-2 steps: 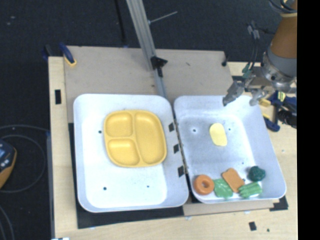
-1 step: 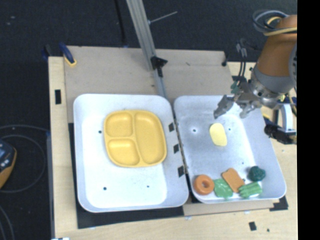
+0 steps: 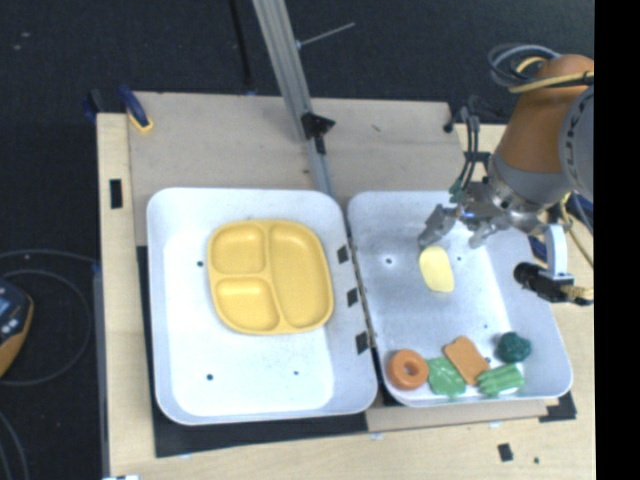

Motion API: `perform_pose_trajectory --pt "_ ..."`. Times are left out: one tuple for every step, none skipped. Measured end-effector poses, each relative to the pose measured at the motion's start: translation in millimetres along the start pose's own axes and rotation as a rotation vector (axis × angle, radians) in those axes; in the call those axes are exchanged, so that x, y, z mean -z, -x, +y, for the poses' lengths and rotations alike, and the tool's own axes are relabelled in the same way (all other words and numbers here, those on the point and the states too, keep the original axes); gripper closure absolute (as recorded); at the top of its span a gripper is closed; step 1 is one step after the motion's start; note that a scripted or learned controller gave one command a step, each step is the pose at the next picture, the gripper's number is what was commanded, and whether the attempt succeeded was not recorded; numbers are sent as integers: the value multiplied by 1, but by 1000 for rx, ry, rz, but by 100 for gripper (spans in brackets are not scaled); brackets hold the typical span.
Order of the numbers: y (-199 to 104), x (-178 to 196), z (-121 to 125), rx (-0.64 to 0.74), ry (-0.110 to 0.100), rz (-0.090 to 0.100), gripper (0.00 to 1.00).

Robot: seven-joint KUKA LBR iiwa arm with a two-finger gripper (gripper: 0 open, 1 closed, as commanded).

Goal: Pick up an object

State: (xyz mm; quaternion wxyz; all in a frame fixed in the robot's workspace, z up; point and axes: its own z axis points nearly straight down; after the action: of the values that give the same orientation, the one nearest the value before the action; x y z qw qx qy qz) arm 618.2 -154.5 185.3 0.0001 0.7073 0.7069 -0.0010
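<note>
over the right bin [image 3: 520, 298], toward its far half, the gripper [image 3: 458, 229] hangs from the grey arm [image 3: 535, 158] that comes in from the right edge, orange band above the wrist. the two fingers [image 3: 438, 227] are spread wide apart, one pointing toward the bin's centre, the other nearer the arm. nothing lies between them.

a pale yellow object [image 3: 436, 268], rounded and oblong, rests on the bin floor just below and slightly left of the gripper. it sits near the fingers but apart from them; contact is not visible.

along the near wall of the same bin lies a cluster of small items: an orange ring [image 3: 407, 368] at the left, a light green piece [image 3: 446, 378] just beside it, an orange-brown block [image 3: 466, 358] touching or overlapping the green piece, a second green piece [image 3: 501, 378] to the right, and a dark green lump [image 3: 514, 346] just beyond that. all are well apart from the gripper.

the left bin [image 3: 180, 368] holds a yellow divided tray [image 3: 270, 275] with three compartments, set roughly at its centre, slightly rotated. what the compartments hold cannot be told.

both bins stand side by side on a tan bench top [image 3: 200, 138], their inner walls touching or nearly so. a metal pole [image 3: 283, 58] rises at a slant from the bench behind the bins. a black fitting [image 3: 545, 280] with cabling hangs beside the arm at the right bin's outer edge.
</note>
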Motion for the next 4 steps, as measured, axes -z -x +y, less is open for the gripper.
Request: perform_pose_trajectory --pt "0 -63 -3 0 -3 1 0" --pt "2 -48 0 -3 6 -1 100" --pt "1 -4 0 2 6 0 100" --pt "4 39 0 2 7 0 100"
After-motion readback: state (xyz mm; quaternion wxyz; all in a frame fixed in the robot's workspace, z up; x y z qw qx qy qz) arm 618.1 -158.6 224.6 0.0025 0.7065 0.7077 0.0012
